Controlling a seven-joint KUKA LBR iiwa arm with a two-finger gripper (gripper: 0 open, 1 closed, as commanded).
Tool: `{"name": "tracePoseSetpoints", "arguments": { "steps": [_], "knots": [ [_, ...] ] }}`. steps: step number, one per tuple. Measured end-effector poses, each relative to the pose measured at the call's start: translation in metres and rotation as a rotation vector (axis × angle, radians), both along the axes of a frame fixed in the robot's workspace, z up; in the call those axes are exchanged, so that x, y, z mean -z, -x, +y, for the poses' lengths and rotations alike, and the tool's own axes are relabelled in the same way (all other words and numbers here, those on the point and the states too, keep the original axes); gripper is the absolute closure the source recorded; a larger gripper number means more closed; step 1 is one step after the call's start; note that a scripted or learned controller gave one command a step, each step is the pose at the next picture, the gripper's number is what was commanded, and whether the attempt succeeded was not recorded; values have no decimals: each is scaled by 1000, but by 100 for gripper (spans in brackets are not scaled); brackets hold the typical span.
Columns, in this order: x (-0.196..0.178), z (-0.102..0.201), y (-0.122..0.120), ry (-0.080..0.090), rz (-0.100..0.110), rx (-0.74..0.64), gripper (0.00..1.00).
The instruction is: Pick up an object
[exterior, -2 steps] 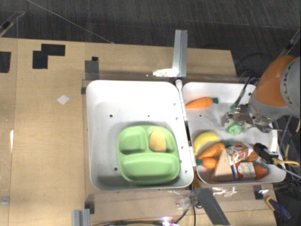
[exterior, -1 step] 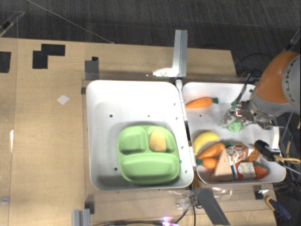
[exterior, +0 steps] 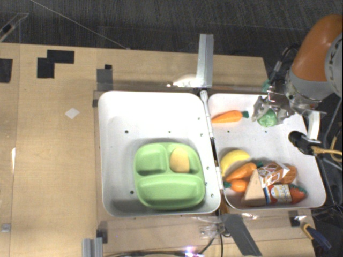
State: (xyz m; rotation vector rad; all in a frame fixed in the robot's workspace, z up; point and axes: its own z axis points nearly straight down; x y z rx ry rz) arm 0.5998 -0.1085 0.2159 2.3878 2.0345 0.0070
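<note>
Nearest the camera, the right bin (exterior: 300, 199) holds a crowded heap against its near wall: a yellow banana-like piece (exterior: 235, 158), an orange carrot-shaped piece (exterior: 241, 171), a wedge-shaped carton (exterior: 256, 189) and a wrapped packet (exterior: 281, 171), all touching or overlapping. A lone carrot (exterior: 228, 116) lies apart at the far left of that bin, close to the dividing wall. In the left bin (exterior: 115, 143) sits a green divided tray (exterior: 169, 183) with a yellow round fruit (exterior: 180, 159) in its far right compartment.

The gripper (exterior: 270, 111) stands over the far right part of the right bin, and a small green object (exterior: 267, 119) shows at the tips of the fingers. Whether the fingers are clamped on it or merely resting around it cannot be told (metal and green blur together at this slant).

Risks, as judged:
- The green object sits low at the tips; a shallow or off-centre hold would let it slip out on lifting.
- Should the fingers stand beside the object and not around it, closing would push it along the bin floor toward the far wall.
- The object lies near the far right corner; a finger could strike the bin wall and tilt the grasp.
- The lone carrot lies near but not touching, and is unlikely to interfere.
</note>
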Motion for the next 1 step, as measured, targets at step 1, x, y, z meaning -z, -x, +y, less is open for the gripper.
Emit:
{"name": "tracePoseSetpoints", "arguments": {
  "steps": [1],
  "knots": [
    [5,42,-8,-1,3,198,100]
  ]
}}
